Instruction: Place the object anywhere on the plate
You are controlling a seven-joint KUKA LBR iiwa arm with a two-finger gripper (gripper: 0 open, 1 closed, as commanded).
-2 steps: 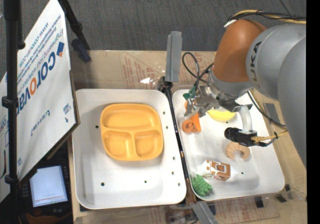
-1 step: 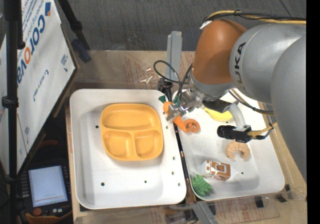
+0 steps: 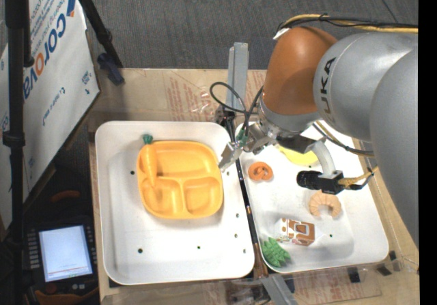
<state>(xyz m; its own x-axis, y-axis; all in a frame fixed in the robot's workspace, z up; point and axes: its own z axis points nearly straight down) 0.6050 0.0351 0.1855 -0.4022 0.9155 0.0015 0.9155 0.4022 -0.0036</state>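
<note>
Left bin: orange divided plate, bare. Right bin: croissant, pretzel, green toy. Gripper, over the bins' shared edge, closure indeterminable and nothing seen held; step judged pre-grasp, next move requiring descent onto an object.

A brown worktop carries two shallow white bins side by side: the left bin toward nine o'clock, the right bin toward three, rims touching.
</note>
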